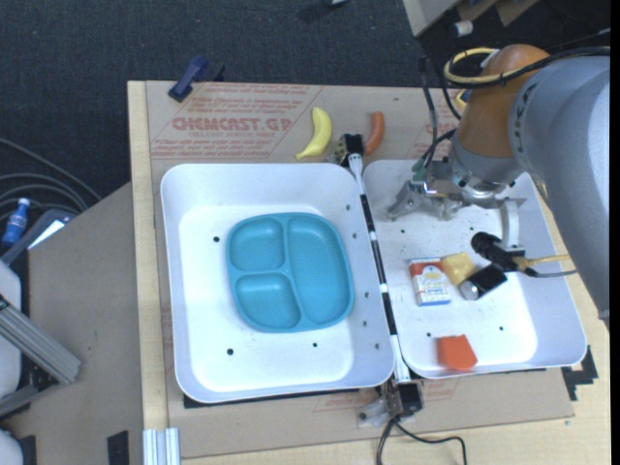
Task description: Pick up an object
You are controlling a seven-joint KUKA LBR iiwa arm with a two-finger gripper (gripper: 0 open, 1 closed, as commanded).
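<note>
**Three small things in the right bin, gripper above its far end**

The box [431,283] is a small flat carton, white with a red band at its far end and a blue patch toward the near end. It lies flat near the middle of the right bin [518,329]. Its long axis runs from the far side to the near side, leaning slightly, with the red end pointing away toward the gripper.

The yellow block [455,266] is a short chunk just beside the box's far right corner; whether the two touch cannot be told. Its long axis slants across the bin.

The orange block [456,353] is squat and nearly square. It sits well apart from the other two, close to the bin's near wall and turned a little off the wall's line.

The gripper [423,201] hangs over the far left part of the right bin, under the arm's orange band. It is apart from the box and both blocks. Whether it is open or closed cannot be told, and nothing can be seen held in it.

The left bin [194,223] holds a blue plate [291,271] with three compartments. A banana [315,134] lies on the bench beyond the bins.
</note>
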